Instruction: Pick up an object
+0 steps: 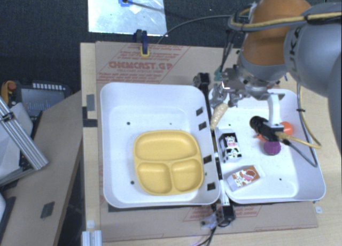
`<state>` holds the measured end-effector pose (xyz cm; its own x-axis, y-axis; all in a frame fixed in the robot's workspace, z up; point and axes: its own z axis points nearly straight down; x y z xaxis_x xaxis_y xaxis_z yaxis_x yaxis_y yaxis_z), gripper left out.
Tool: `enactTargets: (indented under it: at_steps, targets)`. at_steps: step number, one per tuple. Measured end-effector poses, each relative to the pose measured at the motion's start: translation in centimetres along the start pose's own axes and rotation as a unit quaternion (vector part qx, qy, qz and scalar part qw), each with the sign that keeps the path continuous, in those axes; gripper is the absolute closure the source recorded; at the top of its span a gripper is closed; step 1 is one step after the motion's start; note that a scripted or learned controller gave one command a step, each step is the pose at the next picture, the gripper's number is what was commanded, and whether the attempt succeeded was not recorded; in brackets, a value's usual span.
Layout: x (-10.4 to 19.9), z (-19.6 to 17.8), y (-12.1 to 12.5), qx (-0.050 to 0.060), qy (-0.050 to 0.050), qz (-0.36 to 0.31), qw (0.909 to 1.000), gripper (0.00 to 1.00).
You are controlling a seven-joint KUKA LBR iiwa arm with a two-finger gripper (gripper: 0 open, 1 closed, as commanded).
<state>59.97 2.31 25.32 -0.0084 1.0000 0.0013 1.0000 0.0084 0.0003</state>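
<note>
My gripper (220, 99) hangs over the left edge of the right bin (304, 183), close to the divider between the two bins. Directly below it, touching or nearly touching it, is a pale cream elongated object (218, 115) that slants down toward the divider. I cannot tell whether the gripper holds it. Further down the right bin lie a small black-and-white box (230, 146) and a flat orange-and-white packet (244, 177). A purple ball (272, 147) and a small orange object (287, 128) lie to the right of the gripper.
The left bin (123, 106) holds a yellow divided plate (167, 162) in its lower middle. The grey arm with its orange band (275, 25) covers the top of the right bin. A blue clamp (142, 39) stands behind the bins.
</note>
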Motion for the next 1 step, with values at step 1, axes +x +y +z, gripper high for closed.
enactTargets:
  at_steps: [1]
  targets:
    - [5.57, 1.39, -2.48, 0.001, 0.001, -0.001, 1.0, 1.0]
